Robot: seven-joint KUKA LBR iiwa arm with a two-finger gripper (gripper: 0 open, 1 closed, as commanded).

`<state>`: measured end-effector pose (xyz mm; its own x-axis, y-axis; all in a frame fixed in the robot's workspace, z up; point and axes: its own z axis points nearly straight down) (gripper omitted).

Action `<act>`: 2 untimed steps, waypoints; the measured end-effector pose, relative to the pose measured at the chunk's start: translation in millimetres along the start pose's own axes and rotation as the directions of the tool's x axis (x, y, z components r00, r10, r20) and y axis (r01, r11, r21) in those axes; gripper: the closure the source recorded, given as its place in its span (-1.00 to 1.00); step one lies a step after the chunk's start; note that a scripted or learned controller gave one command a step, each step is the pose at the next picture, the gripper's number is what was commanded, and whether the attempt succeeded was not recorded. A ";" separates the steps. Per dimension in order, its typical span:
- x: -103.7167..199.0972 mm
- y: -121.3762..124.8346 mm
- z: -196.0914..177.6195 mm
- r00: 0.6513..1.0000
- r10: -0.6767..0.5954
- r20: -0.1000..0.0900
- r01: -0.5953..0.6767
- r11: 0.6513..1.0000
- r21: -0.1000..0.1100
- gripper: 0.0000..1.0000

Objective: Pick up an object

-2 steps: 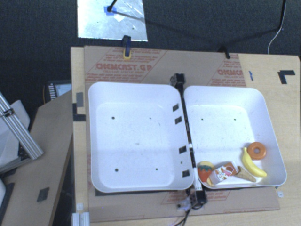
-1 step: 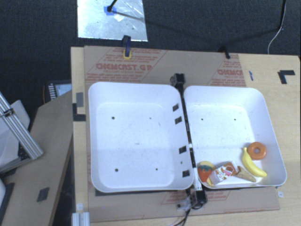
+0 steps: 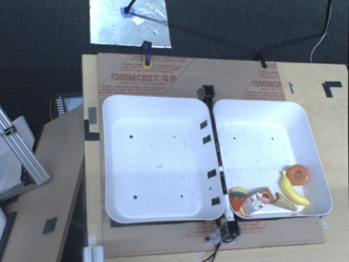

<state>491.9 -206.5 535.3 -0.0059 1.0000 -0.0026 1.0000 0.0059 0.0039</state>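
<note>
We take the right bin (image 3: pixel 262 113) as our landmark: every object lies along its near wall. A yellow banana (image 3: pixel 293 190) sits toward its near right corner, touching an orange ring (image 3: pixel 298 174) just behind it. Left of the banana lie a tan wedge (image 3: pixel 285 203), a red-and-white packet (image 3: pixel 259 200) and, nearest the divider, an orange-red fruit (image 3: pixel 238 198). The left bin (image 3: pixel 158 105) adjoins it on the tabletop (image 3: pixel 327 91).

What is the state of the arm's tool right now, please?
Tool: it cannot be told from this picture. The banana, orange ring and small carton lie loose in the right bin.
</note>
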 end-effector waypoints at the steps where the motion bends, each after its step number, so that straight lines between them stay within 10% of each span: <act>1: 0.0 3.0 -0.1 1.000 -0.001 0.000 0.001 1.000 0.000 1.00; 2: 0.0 5.9 0.0 1.000 -0.001 0.000 0.001 1.000 0.000 1.00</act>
<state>497.7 -206.4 535.4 -0.0067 1.0000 -0.0029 1.0000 0.0067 0.0042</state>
